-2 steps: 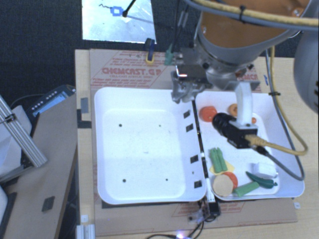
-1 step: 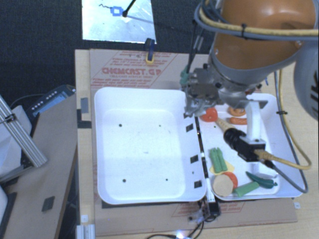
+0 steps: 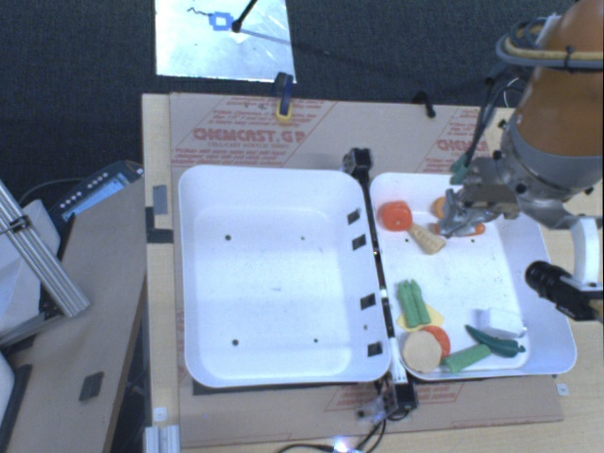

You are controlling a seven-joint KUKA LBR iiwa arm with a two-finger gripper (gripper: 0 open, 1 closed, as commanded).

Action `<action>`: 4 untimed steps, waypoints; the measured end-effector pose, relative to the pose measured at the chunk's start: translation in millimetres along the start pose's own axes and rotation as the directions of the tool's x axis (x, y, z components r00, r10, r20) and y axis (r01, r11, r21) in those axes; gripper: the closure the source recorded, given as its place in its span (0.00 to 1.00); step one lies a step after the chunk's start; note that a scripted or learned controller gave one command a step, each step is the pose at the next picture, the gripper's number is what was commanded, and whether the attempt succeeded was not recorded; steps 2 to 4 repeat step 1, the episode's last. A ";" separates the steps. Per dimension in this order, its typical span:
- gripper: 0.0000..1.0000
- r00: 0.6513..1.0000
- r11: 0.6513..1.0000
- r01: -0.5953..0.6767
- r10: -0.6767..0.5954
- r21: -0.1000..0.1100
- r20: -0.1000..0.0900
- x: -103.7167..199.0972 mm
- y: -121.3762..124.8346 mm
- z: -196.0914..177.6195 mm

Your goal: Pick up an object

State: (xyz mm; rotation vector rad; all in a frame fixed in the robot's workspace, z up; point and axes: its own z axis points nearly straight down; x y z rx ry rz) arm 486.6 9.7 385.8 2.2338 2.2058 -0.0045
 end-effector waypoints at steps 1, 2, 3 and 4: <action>1.00 1.000 1.000 0.020 -0.020 -0.001 -0.005 43.5 7.2 6.7; 1.00 1.000 1.000 0.020 -0.020 -0.001 -0.005 43.5 7.2 6.7; 1.00 1.000 1.000 0.020 -0.020 -0.001 -0.005 43.5 7.2 6.7; 1.00 1.000 1.000 0.020 -0.020 -0.001 -0.005 43.5 7.2 6.7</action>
